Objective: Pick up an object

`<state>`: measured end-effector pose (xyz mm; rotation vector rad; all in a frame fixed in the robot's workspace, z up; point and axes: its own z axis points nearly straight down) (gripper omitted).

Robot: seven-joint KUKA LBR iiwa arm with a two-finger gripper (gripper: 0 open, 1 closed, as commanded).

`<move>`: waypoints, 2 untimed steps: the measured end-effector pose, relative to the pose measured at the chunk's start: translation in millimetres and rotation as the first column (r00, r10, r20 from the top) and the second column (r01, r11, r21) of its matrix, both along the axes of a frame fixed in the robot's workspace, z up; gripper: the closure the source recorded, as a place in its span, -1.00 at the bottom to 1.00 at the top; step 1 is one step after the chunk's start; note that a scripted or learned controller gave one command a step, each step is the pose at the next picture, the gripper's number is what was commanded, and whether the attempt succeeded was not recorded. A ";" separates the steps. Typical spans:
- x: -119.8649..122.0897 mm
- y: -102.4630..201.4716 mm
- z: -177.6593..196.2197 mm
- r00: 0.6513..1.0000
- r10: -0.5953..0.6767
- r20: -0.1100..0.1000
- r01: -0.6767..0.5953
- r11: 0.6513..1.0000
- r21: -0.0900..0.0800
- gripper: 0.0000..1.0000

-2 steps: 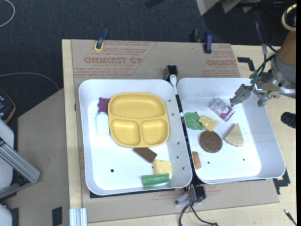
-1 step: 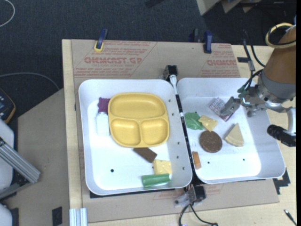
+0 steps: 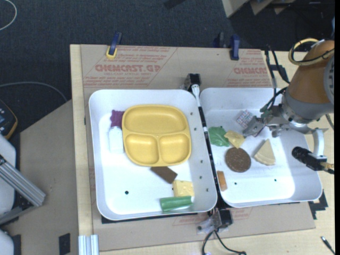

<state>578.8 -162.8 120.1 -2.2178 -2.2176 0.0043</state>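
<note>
I see the gripper [image 3: 258, 125] above the brown cookie [image 3: 237, 160]. Finger state: I cannot tell. Yellow divided plate [image 3: 156, 133] lies well left of the cookie.

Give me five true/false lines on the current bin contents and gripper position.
1. The yellow divided tray lies in the left bin. True.
2. The brown round cookie lies in the left bin. False: it is in the right bin.
3. The gripper is over the right bin. True.
4. The green block rests on the tray. False: it lies on the bin floor near the front edge.
5. The tan wedge sits right of the cookie. True.
</note>
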 end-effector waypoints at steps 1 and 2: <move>0.2 0.7 -36.8 1.000 0.000 0.003 0.000 1.000 -0.001 -1.00; 0.4 0.1 -24.8 1.000 -0.001 0.006 0.001 1.000 -0.002 1.00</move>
